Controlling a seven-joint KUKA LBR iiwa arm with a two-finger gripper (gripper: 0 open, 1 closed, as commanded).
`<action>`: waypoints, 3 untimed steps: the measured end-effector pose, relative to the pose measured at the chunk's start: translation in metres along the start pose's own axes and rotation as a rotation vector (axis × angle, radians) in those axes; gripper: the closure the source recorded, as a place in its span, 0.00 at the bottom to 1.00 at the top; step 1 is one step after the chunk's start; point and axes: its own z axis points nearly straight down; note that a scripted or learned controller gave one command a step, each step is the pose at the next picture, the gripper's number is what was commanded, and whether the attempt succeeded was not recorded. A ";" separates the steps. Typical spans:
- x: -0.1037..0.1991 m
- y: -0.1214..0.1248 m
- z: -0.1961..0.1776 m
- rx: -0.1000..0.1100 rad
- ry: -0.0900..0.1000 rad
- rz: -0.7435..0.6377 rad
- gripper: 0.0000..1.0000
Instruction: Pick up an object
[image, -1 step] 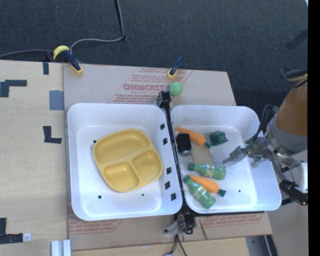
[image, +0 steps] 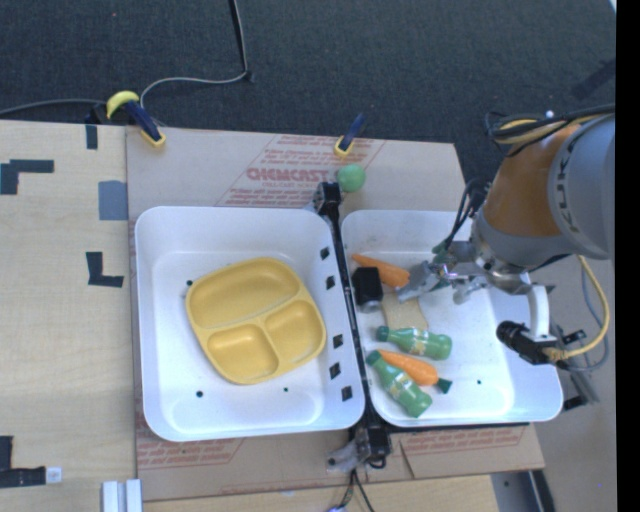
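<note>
Overhead, glossy yellow sectioned plate (image: 256, 319), tapered orange carrot (image: 409, 366), green bottles (image: 413, 343)

Grey cylindrical arm housing (image: 590, 190) with a broad orange band (image: 525, 190) above the wrist. Yellow and black cables (image: 590, 320) loop along the near side. Metallic two-finger gripper (image: 418, 283); fastener detail appears indistinct.

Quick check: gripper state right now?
Gripper: cannot tell open or closed; it sits over the right bin, nothing visibly between it.
</note>
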 end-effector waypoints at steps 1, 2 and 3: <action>0.002 0.045 0.032 0.000 0.000 0.001 0.00; 0.016 0.075 0.057 -0.022 -0.003 0.002 0.00; 0.018 0.104 0.062 -0.022 -0.002 0.000 0.00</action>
